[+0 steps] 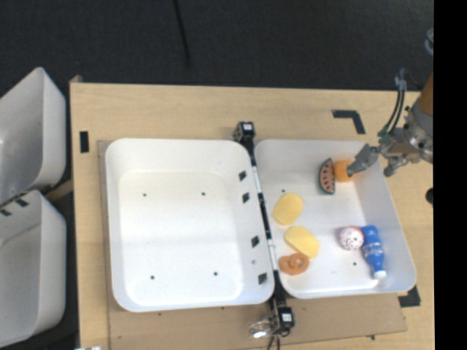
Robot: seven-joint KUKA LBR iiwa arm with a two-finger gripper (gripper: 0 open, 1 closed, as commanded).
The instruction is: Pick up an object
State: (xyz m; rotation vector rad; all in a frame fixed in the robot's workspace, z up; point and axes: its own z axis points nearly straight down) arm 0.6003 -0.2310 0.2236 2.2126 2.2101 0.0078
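You've got the end effector [373, 160] at the upper right rim of the right-hand shallow white plastic bin [398, 228], reaching in from the right. Its two fingers are spread apart, one pointing down-left toward the bin interior, the other angled lower right. Nothing sits between them.

Objects, all placed relative to that right bin:
- Watermelon-slice toy, red face with dark rind [326, 176], in the upper middle, standing on edge.
- Small orange block [342, 171] touching the slice's right side. The left fingertip ends just beside it; you can't tell from this angle whether they touch.
- Upper pale yellow rounded chip-like piece [288, 208], left of centre.
- Lower pale yellow rounded piece [302, 240], just below it, the two close but apart.
- Orange-brown ring-shaped pretzel-like toy [294, 264], near the lower left corner, touching the lower yellow piece's bottom edge.
- White ball with reddish markings [351, 238], lower right area.
- Blue plastic bottle with white cap [373, 251], lying flat just right of the ball, cap toward the lower rim, touching or nearly touching the ball.

The second white bin [117, 195] lies to the left of the right bin, rims joined by black clips. Both rest on the light wooden worktop [182, 108].
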